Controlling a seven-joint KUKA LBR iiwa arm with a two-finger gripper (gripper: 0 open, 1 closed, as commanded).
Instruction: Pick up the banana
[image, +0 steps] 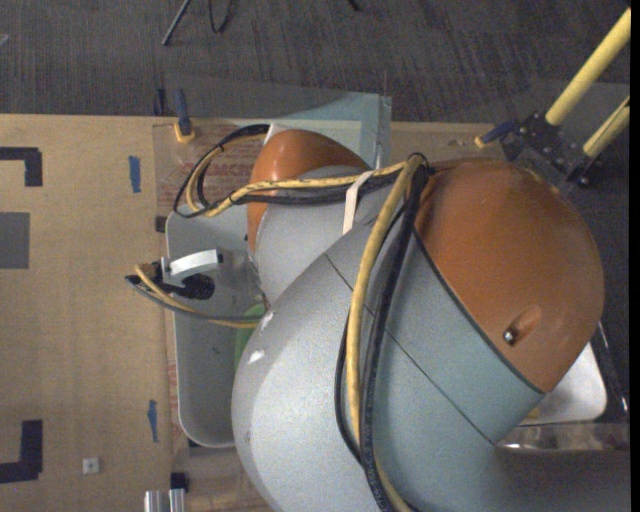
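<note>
White bin (200, 400), contents hidden by grey arm (400, 380)

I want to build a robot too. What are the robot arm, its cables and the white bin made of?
The arm looks like smooth painted metal or hard plastic, grey with glossy orange caps that catch the light. The cables look rubber-coated, yellow and black, bending loosely. The white bin seems to be moulded plastic with rounded corners, though that's a guess.

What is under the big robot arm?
Under the arm you can see part of a white bin, with a small bit of something green at the arm's edge. The arm covers most of the bin, so whatever else lies inside is hidden.
</note>
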